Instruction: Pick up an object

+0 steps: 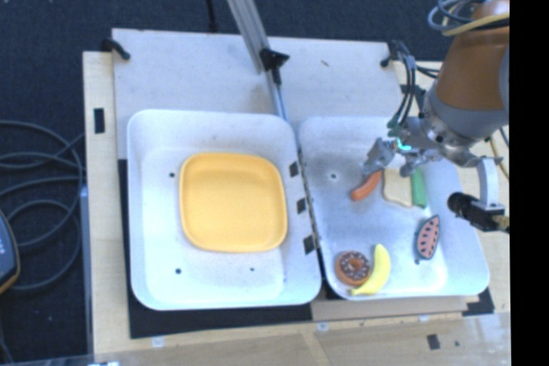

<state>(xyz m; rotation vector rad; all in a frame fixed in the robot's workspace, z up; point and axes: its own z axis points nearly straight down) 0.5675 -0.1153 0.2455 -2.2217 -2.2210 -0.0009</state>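
You have two white bins on the tabletop: the left bin [154, 210] and the right bin [343, 150], side by side and touching along their inner edges. Left bin holds one item, a yellow square plate [233, 201], lying flat near the bin's middle. Right bin holds six small items, counted: one orange carrot-like piece [366, 186], one pale flat slice [396, 189], one green stick [419, 187], one watermelon slice [427, 238], one brown donut [352, 267] and one yellow banana [378, 270]. The carrot piece lies tilted toward the bin's far half; the pale slice is just beside it, with the green stick touching the slice's right edge. The watermelon slice sits near the right wall. Donut and banana touch each other at the near edge of the bin. The gripper [396, 152] hangs over the far right part of the right bin, just above the carrot piece and the pale slice. You cannot tell from this angle how wide it stands, and nothing shows clamped in it. Every item rests on the bin floor.
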